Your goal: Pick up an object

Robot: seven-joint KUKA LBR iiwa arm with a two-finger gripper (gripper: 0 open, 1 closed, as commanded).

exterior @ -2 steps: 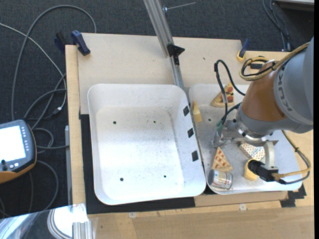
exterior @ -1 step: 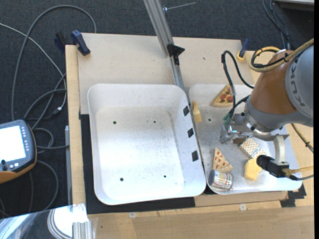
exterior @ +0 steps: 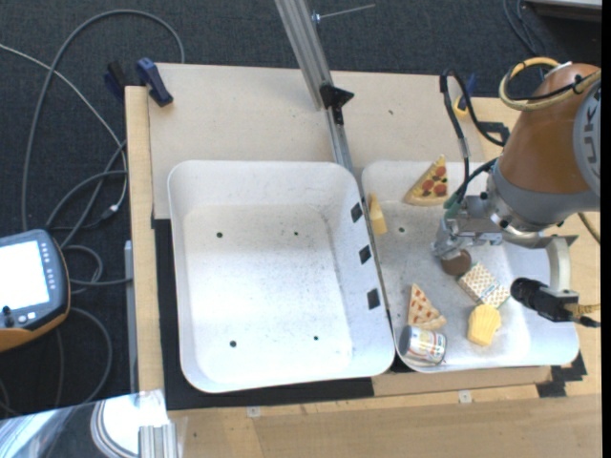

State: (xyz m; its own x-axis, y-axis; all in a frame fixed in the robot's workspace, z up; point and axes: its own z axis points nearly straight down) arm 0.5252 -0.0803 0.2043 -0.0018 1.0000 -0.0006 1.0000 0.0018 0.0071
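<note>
From my remote station I see the arm (exterior: 544, 151) reaching in over the right bin (exterior: 563, 351), its gripper (exterior: 456, 244) low above the bin floor, roughly mid-bin. Directly beneath and touching the tip lies a small brown rounded piece (exterior: 455, 262); whether the jaws are spread around it or pressed together I cannot tell, since the metal hardware hides them from this angle.

The brown piece is the nearest candidate for the pick, sitting just toward the front edge of the counter (exterior: 286, 93) from the gripper. It looks roughly oval, with no strong long axis I can read.

Just beyond it, further toward the front and right, rests a checkered wafer-like block (exterior: 477, 281), its long axis running diagonally. Near that are a yellow corn-like toy (exterior: 485, 325), a pizza slice (exterior: 424, 306) and a small can (exterior: 423, 345) lying on its side at the bin's front-left corner. A second pizza slice (exterior: 429, 183) sits toward the back of the bin, well apart from the gripper, and a small yellow piece (exterior: 377, 215) lies by the divider between the bins.

The left bin (exterior: 191, 184) is on the far side of that divider. My judgement: the pick hinges on a straight descent onto the brown piece, with little sideways correction needed.
</note>
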